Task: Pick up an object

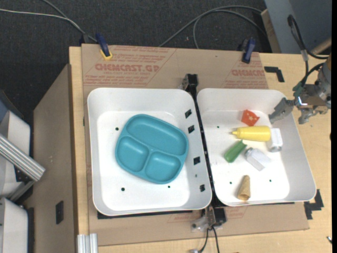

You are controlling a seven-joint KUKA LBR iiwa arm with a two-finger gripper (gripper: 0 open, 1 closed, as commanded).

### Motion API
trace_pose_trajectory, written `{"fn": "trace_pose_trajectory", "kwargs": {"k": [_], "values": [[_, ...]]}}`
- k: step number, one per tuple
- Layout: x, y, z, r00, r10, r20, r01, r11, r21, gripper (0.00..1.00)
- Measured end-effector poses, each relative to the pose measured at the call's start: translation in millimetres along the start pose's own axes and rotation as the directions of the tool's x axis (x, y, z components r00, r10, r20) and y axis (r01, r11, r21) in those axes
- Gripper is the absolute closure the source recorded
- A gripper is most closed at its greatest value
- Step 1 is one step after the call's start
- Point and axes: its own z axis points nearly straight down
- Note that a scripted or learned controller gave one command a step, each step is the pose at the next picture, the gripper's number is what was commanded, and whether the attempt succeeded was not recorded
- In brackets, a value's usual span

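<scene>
Yellow bottle [254,134] lies unpicked in the right bin [300,186]; gripper [295,109] hangs at right edge, fingers splayed, needing to descend.

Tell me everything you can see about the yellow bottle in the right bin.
The yellow bottle looks like a plastic squeeze bottle, plain yellow with a narrow nozzle. It lies on its side in the right bin, nozzle pointing toward the left bin. An orange block sits just behind it, a green piece lies just below its nozzle end, and a white item is at its base. Contact is unclear.
</scene>
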Motion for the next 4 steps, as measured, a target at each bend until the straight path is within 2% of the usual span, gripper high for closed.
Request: {"fn": "trace_pose_trajectory", "kwargs": {"k": [1, 3, 4], "values": [[0, 2, -4, 1.0, -0.002, 0.002, 0.002, 1.0, -0.009, 0.0], [-1, -14, 100, 1.0, -0.001, 0.0, 0.001, 1.0, -0.002, 0.0], [8, -10, 158, 1.0, -0.002, -0.001, 0.002, 1.0, -0.002, 0.0]]}}
